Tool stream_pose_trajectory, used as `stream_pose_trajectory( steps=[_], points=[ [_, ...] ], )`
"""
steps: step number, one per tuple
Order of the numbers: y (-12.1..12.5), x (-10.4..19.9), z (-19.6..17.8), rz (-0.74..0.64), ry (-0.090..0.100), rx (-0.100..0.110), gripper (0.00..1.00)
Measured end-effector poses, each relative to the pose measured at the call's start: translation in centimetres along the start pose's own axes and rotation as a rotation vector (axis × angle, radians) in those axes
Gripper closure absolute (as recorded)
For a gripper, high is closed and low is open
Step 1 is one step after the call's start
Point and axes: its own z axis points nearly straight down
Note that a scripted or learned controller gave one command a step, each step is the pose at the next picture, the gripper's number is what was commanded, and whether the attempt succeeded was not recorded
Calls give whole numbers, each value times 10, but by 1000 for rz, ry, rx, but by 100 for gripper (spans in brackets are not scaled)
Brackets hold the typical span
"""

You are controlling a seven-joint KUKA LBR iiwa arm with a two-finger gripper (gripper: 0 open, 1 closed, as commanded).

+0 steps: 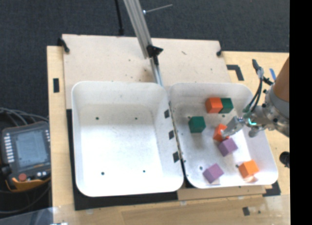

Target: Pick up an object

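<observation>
The tool reaches into the right bin from the bench's right edge, its tip low over the middle of that bin. A small orange block sits right at the tip, touching or very nearly touching it; whether the block lies between the fingers cannot be told, nor whether they are spread or pressed together. Just below it, toward the bench's front edge, lies a purple block. Toward the back edge an orange cube and a green cube stand side by side, touching. A second green cube lies nearer the left bin. Near the front edge sit another purple block and another orange block.
</observation>
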Motion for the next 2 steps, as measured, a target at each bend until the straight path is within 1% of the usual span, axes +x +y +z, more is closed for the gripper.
stream_pose_trajectory(
  steps=[1, 2],
  points=[
    [1, 0, -2, 3, -1, -4, 0],
    [7, 6, 53, 5, -1, 3, 0]
  ],
)
